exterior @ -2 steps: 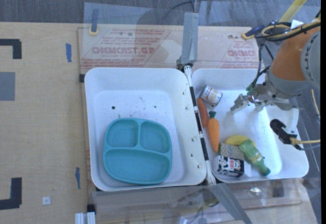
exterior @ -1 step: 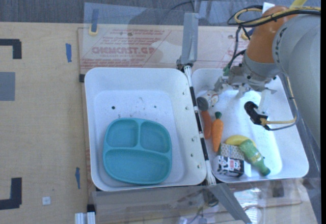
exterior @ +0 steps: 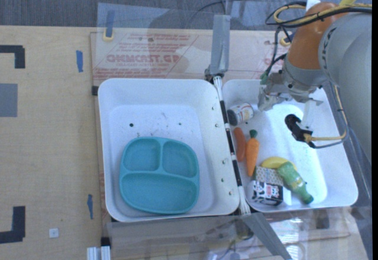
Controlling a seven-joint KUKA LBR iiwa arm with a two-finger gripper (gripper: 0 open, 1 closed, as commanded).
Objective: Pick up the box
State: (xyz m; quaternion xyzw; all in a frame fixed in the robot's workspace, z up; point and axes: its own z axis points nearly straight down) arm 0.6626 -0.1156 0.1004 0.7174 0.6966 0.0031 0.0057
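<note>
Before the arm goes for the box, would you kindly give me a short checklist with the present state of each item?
1. Box in view, at the near edge of the right bin: ok.
2. Box free of neighbours: not ok; the green bottle and banana lie against it, the carrot just beside.
3. Pincer over the box: not ok; it sits at the bin's far end, near the small can.
4. Pincer free of any object: cannot tell.
5. Left bin with the teal plate out of the path: ok.
</note>
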